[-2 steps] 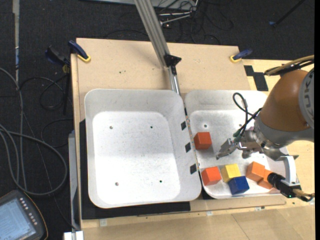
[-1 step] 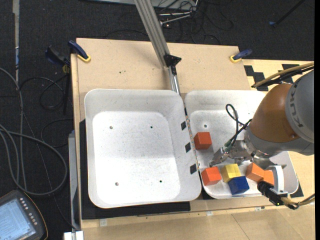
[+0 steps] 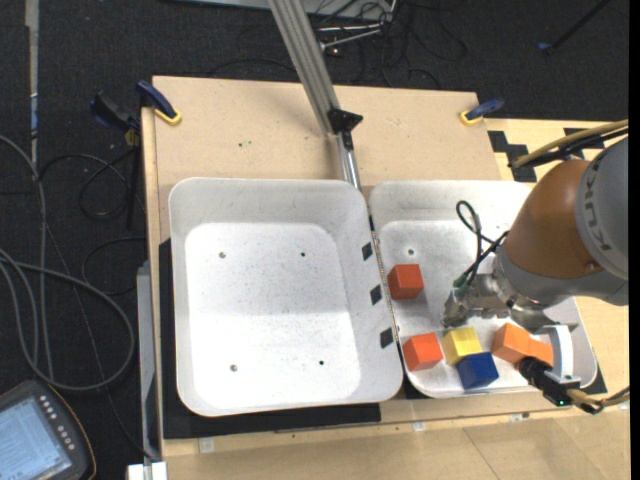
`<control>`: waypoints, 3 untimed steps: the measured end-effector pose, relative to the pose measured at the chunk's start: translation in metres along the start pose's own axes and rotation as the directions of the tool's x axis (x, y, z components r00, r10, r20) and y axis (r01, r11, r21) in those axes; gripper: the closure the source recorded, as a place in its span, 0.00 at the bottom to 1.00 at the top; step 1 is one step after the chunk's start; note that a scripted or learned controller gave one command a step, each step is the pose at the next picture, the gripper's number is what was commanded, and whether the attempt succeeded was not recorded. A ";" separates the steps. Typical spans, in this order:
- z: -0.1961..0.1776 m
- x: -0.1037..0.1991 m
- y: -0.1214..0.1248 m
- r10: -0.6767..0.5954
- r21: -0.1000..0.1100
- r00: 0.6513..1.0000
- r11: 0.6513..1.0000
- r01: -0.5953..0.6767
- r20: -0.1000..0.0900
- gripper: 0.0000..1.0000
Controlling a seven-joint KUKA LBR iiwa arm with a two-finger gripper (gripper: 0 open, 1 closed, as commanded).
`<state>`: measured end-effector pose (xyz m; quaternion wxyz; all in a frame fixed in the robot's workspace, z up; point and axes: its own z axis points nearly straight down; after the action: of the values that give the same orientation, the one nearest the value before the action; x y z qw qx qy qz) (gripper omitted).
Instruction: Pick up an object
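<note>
Several small blocks lie in the right bin (image 3: 430, 213). An orange-red cube (image 3: 405, 281) sits near the bin's middle left. Along the front edge are an orange cube (image 3: 423, 350), a yellow cube (image 3: 463, 344), a blue cube (image 3: 478, 370) and an orange block (image 3: 522, 345). My gripper (image 3: 459, 308) hangs low over the bin just above the yellow cube, to the right of the orange-red cube. The arm's grey body and orange band cover the bin's right part.
The left bin (image 3: 265, 288) stands beside the right one, with a black divider strip between them. A metal pole (image 3: 310, 53) slants in from the top. Blue-yellow clamps (image 3: 158, 101) hold the bench corners. Cables lie on the dark floor at left.
</note>
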<state>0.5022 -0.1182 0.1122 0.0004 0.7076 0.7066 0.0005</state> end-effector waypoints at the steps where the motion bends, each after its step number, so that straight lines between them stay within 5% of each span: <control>1: -0.060 -0.008 0.000 -0.003 -0.005 1.000 1.000 0.003 0.002 1.00; 2: -0.111 -0.008 0.002 -0.004 -0.006 1.000 1.000 0.004 0.002 1.00; 3: -0.122 0.043 0.010 -0.010 -0.003 1.000 1.000 0.010 -0.001 1.00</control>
<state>0.5122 -0.0755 0.2344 0.0010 0.7041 0.7101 0.0017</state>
